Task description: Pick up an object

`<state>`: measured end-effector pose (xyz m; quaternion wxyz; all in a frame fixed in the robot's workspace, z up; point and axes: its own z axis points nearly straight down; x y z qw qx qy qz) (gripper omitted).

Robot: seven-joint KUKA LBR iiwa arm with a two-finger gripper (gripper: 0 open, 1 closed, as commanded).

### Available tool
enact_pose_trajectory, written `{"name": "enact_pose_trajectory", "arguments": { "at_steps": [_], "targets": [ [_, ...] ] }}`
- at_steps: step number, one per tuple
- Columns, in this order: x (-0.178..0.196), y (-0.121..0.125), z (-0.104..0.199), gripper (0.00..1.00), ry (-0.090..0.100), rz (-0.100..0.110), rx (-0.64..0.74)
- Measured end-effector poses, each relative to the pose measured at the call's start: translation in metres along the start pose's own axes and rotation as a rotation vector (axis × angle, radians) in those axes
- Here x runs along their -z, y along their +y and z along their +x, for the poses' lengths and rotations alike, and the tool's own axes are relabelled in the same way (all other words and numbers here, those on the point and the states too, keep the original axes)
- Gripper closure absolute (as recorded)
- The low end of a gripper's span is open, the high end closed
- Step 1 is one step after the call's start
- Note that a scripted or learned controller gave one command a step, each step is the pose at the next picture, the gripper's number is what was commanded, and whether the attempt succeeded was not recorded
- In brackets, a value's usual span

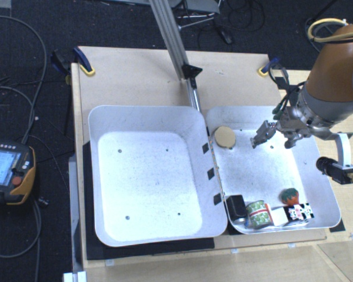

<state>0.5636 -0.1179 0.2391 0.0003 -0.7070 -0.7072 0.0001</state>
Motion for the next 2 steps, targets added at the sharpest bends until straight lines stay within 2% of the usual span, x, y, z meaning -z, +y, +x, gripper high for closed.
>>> {"name": "enact_pose_trajectory", "arguments": {
  "at_steps": [1, 2],
  "targets": [
    [-0.076, 0.055, -0.004, 0.00, 0.001, 0.006, 0.000],
    [-0.106, 0.087, -0.085, 0.00, -0.001, 0.003, -0.004]
  ]
}}
